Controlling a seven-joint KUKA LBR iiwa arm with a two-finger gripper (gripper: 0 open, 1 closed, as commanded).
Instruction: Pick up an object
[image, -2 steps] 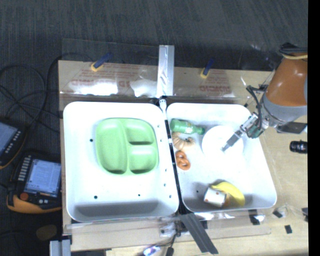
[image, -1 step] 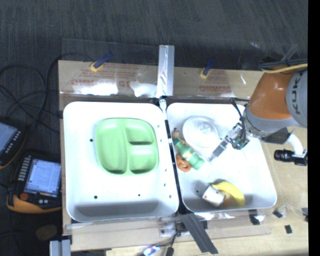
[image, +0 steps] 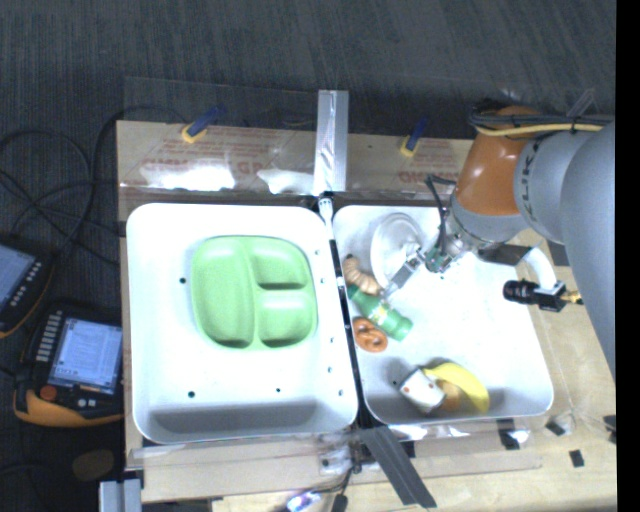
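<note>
Claw (image: 385, 290) angles toward green bottle (image: 385, 315) at bin's (image: 520, 345) 9 o'clock for grasping; grip state unclear.

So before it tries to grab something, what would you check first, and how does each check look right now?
1. Gripper over the right bin: ok, it is down near the bin's left side.
2. Something within reach: ok, the green bottle lies just below the fingertips.
3. Room around the target: not ok, the bottle lies tight against the orange ring.
4. Fingers open or shut: cannot tell.
5. Other things out of the way: ok, the banana lies apart at the bin's near edge.
6. Green tray: ok, alone in the left bin.
</note>
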